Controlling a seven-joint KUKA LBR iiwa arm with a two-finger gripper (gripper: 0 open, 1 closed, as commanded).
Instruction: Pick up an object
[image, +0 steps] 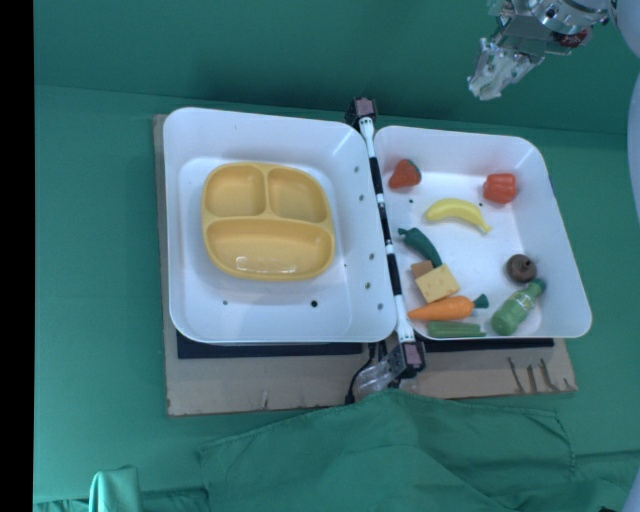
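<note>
Crumpled green cloth (400, 455) sits bottom of frame; above it the right bin (560, 300) holds toy food. Gripper (492, 82) hangs upper right, can't tell how its fingers stand.

The right bin (552, 250) held small toy foods: a red strawberry (404, 174), a red pepper (500, 187), a yellow banana (457, 213) lying slantwise, a dark green vegetable (419, 244), a yellow cheese block (437, 283), an orange carrot (443, 309) just above a green bean pod (454, 329), a brown round piece (519, 267), and a tilted green bottle (516, 309).
</note>
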